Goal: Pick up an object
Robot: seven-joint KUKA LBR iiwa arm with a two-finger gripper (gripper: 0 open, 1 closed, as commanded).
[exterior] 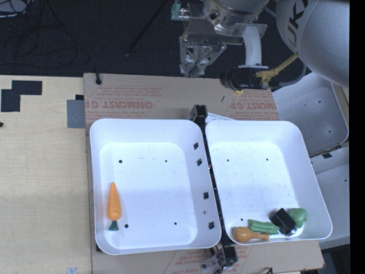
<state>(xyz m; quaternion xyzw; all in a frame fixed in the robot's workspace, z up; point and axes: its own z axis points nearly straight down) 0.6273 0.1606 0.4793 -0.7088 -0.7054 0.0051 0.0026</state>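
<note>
An orange toy carrot (114, 202) with a small green top lies near the front left corner of the left bin (102, 136). In the front right corner of the right bin (296, 136) sit a black block (283, 221), a green piece (297, 214), a green pod-shaped toy (263, 227) and an orange-tan pear-shaped toy (246, 234), close together. My gripper (195, 66) hangs high above the back edge of the bench, behind the gap between the two bins, far from every object. Nothing shows between its fingers.
A black divider (205, 170) with clips runs between the two bins. Brown cardboard (142, 99) lies under the bins. The wooden bench top (40, 170) extends to the left. The arm's grey body (313, 21) fills the upper right.
</note>
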